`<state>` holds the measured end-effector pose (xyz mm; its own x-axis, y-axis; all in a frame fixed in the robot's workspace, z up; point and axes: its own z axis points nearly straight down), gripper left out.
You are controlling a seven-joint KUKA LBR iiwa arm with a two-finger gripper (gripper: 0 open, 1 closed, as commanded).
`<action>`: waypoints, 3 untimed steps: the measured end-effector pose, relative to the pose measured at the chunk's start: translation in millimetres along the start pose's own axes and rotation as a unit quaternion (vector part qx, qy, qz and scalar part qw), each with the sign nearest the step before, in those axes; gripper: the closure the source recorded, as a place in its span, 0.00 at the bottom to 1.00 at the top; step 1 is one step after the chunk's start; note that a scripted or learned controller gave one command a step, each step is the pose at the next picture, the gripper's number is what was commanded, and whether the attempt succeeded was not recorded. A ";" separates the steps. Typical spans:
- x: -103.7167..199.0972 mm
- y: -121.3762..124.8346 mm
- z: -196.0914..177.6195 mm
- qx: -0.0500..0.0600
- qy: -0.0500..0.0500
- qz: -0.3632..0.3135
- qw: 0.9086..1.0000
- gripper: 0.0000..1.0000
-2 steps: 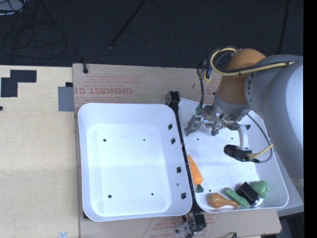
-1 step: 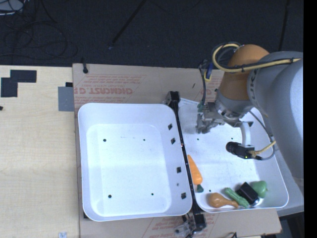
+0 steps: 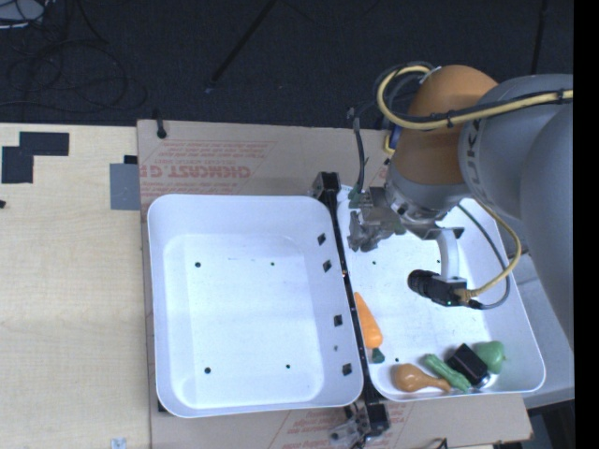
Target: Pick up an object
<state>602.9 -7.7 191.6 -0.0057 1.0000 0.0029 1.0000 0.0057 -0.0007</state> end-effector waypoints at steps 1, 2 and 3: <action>-4.5 0.8 -5.4 0.003 -0.001 0.002 1.000 1.00; -5.7 0.7 -14.7 0.004 -0.001 0.003 1.000 1.00; 57.5 -25.4 -38.4 0.001 0.000 0.000 1.000 1.00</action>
<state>577.2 49.5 230.2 -0.0055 1.0000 0.0023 1.0000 0.0055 -0.0030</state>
